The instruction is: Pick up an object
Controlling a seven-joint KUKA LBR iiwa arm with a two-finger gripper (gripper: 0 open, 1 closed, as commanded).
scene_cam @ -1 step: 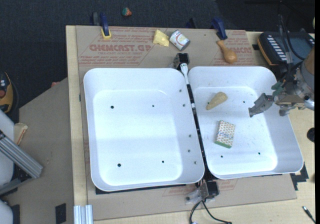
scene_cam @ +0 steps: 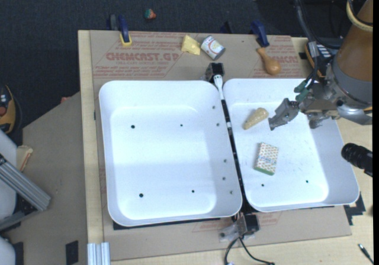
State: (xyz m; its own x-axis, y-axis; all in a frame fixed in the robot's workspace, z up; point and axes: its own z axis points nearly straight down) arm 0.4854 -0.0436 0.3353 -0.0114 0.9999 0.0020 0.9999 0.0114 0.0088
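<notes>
Where the arm [scene_cam: 355, 62] reaches in from the right, its gripper [scene_cam: 283, 115] hangs over the upper part of the right bin [scene_cam: 331, 193], just beside a pale tan lump [scene_cam: 256, 118] that lies to its left. Whether the gripper is apart or together I cannot tell, and nothing shows between its tips. Below the lump, near the middle of the same bin, lies a small patterned box [scene_cam: 266, 158], tilted and well apart from the gripper. The left bin [scene_cam: 112, 139] touches the right bin along a dark seam. Beyond the bins, on the brown board of the desk [scene_cam: 95, 62], sit a yellow wedge [scene_cam: 190, 45], a small white-and-grey can [scene_cam: 212, 47] just beside it, and an orange-brown pear-shaped piece [scene_cam: 269, 61] further right. Blue clamps [scene_cam: 124, 29] grip the board's far edge.
</notes>
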